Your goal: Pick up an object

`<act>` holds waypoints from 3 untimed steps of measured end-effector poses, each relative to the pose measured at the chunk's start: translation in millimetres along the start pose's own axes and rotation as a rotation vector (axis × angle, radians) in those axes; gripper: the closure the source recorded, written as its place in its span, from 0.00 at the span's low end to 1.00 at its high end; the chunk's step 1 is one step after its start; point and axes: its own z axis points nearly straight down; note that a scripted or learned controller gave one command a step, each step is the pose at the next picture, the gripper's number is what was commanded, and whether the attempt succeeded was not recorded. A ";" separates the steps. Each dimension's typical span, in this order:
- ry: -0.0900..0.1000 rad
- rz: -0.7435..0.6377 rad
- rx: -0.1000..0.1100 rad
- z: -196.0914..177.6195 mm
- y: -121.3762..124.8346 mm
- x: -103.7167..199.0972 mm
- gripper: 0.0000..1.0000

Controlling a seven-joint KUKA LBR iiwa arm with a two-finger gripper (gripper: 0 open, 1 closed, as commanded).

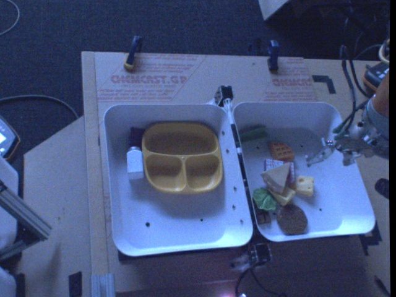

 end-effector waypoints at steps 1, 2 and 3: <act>-0.003 -0.003 -0.014 -7.1 2.7 0.3 0.00; -0.001 -0.002 -0.008 43.4 4.2 -9.4 0.00; 0.000 -0.002 -0.007 102.9 -3.5 -13.2 0.00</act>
